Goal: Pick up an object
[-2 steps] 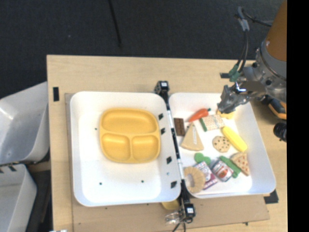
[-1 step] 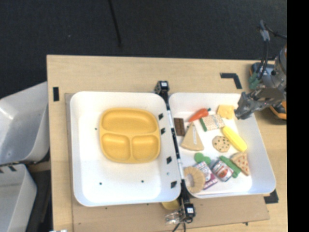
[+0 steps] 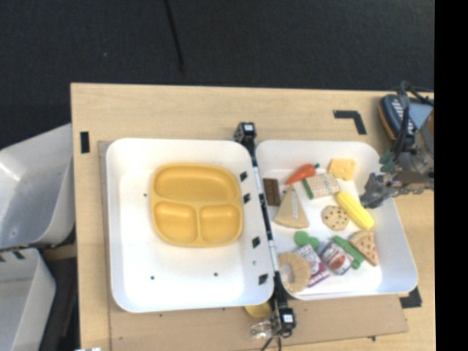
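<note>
- While the gripper (image 3: 374, 191) hung over the right bin (image 3: 395, 269) at its right rim, its dark fingers sat just above the near end of the banana (image 3: 354, 209); whether they were parted or closed could not be told.
- That banana was a small yellow toy, smooth and slightly curved, lying at a slant right of the round speckled cookie (image 3: 335, 217), almost touching it.
- Up from the banana lay a yellow cheese block (image 3: 342, 168), and left of that an orange carrot (image 3: 300, 173) with a green tip.
- Below the banana lay a pizza slice (image 3: 365, 245).
- Left of the banana, across the divider, a yellow divided plate (image 3: 197, 203) lay in the left bin (image 3: 131, 269).
</note>
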`<state>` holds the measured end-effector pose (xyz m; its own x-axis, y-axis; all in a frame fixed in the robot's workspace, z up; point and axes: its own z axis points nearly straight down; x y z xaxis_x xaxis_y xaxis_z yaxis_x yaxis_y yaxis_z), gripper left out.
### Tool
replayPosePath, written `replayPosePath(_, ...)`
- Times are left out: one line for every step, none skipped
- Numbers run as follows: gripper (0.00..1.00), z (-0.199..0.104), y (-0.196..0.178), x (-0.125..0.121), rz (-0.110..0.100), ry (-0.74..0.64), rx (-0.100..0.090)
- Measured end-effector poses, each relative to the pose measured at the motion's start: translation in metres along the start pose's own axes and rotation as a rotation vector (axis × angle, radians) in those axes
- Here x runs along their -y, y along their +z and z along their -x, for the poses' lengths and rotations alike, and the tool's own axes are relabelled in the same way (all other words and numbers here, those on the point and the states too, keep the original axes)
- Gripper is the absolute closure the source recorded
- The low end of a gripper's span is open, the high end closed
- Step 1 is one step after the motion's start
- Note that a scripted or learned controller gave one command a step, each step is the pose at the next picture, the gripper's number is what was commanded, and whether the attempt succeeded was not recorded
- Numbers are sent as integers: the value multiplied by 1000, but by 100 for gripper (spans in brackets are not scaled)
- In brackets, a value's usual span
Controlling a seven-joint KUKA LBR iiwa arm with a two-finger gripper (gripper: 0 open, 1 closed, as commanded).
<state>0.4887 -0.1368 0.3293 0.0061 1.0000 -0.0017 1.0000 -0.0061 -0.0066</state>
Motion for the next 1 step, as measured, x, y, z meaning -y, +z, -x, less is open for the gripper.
replayPosePath(100, -95, -93, -6, 18, -18, -3)
